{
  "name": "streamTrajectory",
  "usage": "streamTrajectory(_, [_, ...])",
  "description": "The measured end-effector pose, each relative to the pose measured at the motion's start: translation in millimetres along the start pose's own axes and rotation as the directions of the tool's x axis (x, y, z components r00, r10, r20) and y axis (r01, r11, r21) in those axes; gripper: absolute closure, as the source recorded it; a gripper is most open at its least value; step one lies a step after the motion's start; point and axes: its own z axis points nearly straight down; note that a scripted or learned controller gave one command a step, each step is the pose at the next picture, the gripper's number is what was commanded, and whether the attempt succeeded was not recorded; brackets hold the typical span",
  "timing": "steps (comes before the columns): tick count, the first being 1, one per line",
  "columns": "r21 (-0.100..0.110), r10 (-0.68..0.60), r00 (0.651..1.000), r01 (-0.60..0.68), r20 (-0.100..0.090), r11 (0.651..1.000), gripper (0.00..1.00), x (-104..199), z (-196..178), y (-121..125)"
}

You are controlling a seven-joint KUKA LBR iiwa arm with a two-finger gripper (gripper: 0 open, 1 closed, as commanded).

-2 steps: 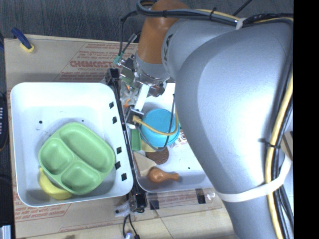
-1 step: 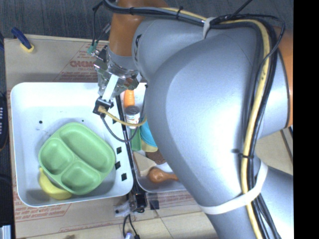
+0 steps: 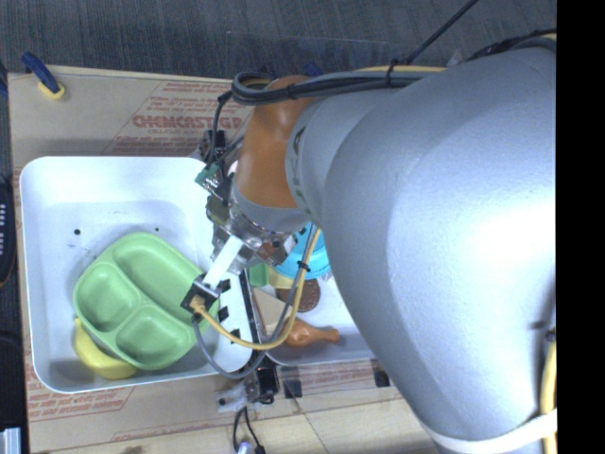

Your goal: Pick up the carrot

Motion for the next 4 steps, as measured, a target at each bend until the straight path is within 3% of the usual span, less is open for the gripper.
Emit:
streamTrajectory(1, [-0.002,0.051,0.999,-0.051,-0.008,0.999,1.00,86.1,-74.5,-46.2])
streamTrajectory(2, [-0.001,-0.052,0.999,0.052,0.007,0.999,1.00,112.7,90.4,-55.0])
streamTrajectory(4, [0.014,-0.069,0.997,0.068,0.018,0.998,1.00,113.1,70.3,-57.7])
